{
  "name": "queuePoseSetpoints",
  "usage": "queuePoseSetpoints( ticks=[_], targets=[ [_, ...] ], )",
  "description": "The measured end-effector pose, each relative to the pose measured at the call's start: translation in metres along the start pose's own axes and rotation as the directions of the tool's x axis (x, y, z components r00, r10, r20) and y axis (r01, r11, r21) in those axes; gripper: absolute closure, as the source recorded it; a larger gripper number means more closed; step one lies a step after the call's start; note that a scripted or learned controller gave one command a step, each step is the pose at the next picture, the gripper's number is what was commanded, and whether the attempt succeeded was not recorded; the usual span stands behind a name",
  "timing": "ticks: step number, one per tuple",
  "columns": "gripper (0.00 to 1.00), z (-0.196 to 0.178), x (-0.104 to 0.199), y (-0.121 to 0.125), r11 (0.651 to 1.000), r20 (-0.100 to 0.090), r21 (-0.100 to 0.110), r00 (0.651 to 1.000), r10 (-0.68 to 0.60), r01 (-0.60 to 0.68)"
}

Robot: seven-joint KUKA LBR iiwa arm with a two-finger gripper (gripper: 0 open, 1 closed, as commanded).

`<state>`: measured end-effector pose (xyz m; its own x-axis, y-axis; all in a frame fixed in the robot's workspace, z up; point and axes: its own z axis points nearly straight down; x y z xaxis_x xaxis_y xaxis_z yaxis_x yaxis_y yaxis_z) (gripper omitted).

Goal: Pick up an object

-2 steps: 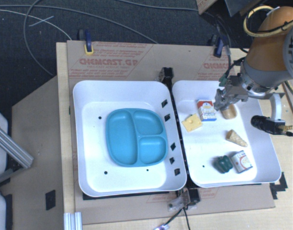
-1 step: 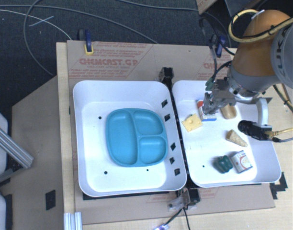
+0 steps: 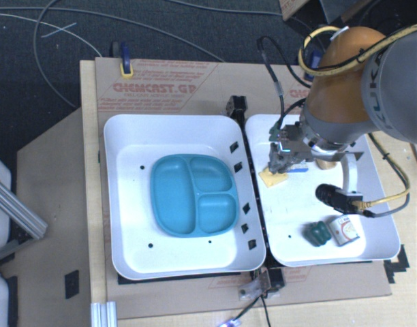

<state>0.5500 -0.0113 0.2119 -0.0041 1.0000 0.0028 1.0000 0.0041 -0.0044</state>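
Counter is carrying 2 white bins [image 3: 127, 182], gripper [image 3: 282, 161] is hovering over yellow block [image 3: 272, 178] in right bin, grip state unclear.

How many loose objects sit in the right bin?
3: a yellow block near the bin's left edge below the tool, a green object and a small white box toward the front. The arm may hide others.

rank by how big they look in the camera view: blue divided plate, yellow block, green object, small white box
1. blue divided plate, by far the largest
2. small white box and green object: look about alike, so not ranked against each other
3. yellow block: looks smallest, though the gripper above may hide part of it
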Motion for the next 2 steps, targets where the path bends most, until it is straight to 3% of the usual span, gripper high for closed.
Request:
queuePoseSetpoints(
  ticks=[2],
  targets=[
    [1.00,-0.002,0.088,-0.045,1.000,0.000,0.001,1.000,-0.001,0.001]
  ],
)
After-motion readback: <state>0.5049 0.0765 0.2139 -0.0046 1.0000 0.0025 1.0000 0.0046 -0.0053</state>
